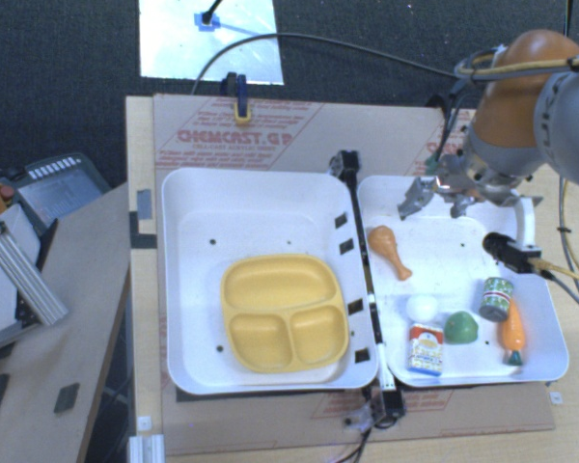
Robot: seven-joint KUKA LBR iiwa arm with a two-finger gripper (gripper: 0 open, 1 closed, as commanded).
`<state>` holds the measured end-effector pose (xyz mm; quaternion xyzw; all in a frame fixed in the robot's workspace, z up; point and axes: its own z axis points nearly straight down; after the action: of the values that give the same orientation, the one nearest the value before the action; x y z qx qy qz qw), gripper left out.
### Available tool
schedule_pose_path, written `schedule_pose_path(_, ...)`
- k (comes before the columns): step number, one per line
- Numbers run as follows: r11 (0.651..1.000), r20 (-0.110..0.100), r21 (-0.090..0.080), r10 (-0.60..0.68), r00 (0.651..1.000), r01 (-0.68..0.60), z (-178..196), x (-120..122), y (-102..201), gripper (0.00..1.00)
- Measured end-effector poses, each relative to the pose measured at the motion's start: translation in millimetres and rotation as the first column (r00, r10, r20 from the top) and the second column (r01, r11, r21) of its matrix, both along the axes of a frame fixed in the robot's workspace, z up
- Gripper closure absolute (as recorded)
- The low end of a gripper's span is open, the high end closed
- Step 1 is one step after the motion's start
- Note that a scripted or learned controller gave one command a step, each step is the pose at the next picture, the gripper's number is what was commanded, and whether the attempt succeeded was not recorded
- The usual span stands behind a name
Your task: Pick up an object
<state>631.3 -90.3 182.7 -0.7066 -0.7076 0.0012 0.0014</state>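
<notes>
Two shallow white bins sit side by side on a surface. The left bin (188,258) holds a yellow divided tray (283,311). In the right bin (550,360), a toy chicken drumstick (388,250) lies nearest the divider; toward the front edge sit a white ball (423,307), a small carton (426,348), a green ball (461,327), a small can (496,298) and a toy carrot (512,333). The gripper (438,197) hovers above the right bin's back edge, behind the drumstick, jaws spread and holding nothing.
</notes>
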Motion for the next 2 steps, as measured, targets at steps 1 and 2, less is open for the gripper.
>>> schedule_pose_path(1,1.0,0.0,0.0,-0.001,1.0,0.001,-57,-6,-8,0.0)
schedule_pose_path(2,1.0,0.011,-0.004,-0.003,1.0,0.003,-85,-4,-10,0.0)
